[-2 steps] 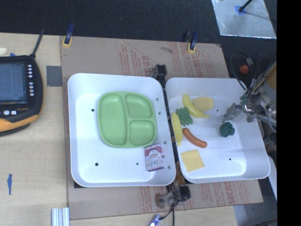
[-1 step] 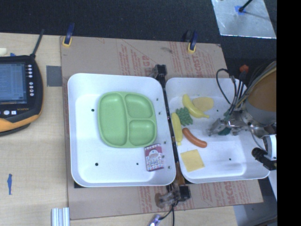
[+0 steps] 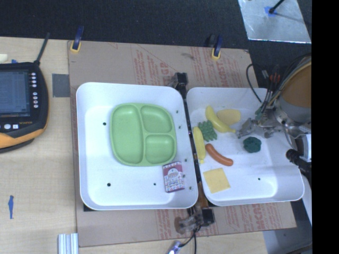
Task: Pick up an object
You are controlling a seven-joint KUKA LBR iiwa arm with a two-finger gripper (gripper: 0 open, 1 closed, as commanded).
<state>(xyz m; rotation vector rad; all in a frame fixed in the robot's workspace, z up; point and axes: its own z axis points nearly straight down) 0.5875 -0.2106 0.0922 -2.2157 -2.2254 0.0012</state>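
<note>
Toy food lies loose in the right bin — a dark green lump [image 3: 252, 144] just below the claw [image 3: 256, 127], a banana [image 3: 215, 119], hot dog [image 3: 219, 154] and cheese slice [image 3: 216, 179] farther left.

This is a robotics lab bench, not a home or a kitchen: the wooden tabletop [image 3: 32, 194] carries a sheet of cardboard [image 3: 132, 62] held down with blue-handled clamps [image 3: 77, 39], and two white bins [image 3: 90, 157] sit on it side by side. At the left edge lies an orange-rimmed teach pendant [image 3: 18, 105] with a screen and buttons. Loose cables [image 3: 270, 89] trail by the arm, and the food in the bins is plastic toy food [image 3: 214, 126]
</note>
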